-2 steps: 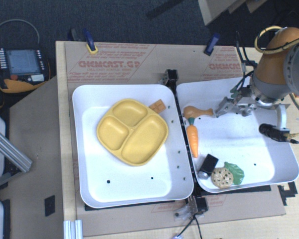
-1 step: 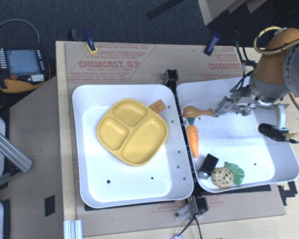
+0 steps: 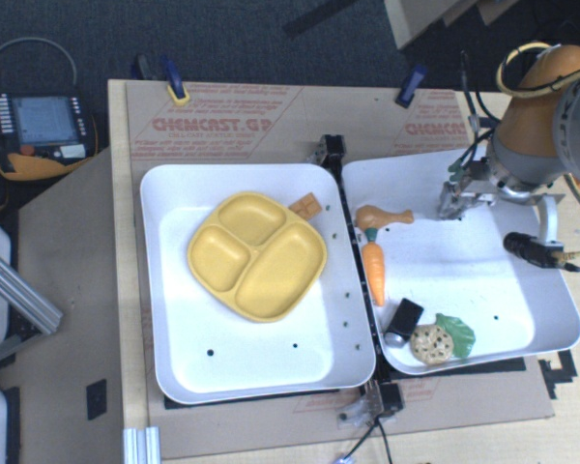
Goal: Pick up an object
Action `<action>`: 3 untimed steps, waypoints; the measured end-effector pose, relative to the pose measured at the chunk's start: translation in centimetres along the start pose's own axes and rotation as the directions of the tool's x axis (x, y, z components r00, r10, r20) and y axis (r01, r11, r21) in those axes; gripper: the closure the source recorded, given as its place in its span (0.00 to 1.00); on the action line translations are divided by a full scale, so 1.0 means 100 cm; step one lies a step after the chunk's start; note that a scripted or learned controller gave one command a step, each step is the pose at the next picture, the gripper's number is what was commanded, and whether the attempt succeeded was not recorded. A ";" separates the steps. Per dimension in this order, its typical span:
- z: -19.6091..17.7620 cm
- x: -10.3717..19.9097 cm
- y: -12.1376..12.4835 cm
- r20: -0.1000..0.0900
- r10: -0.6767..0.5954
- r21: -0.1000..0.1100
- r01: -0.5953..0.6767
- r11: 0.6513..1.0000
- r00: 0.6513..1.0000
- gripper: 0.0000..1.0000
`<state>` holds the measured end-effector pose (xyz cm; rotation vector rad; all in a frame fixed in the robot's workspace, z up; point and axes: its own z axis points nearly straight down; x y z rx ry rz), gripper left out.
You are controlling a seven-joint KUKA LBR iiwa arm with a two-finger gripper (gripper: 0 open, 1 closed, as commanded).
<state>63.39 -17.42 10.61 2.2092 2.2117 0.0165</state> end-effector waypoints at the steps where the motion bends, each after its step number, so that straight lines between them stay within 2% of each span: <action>1: -0.054 0.007 0.010 -0.001 -0.001 0.011 0.001 1.000 1.000 1.00; 2: -0.109 0.007 0.013 -0.001 0.000 0.010 0.000 1.000 1.000 1.00; 3: -0.101 0.059 0.001 -0.006 -0.004 0.022 0.004 1.000 1.000 1.00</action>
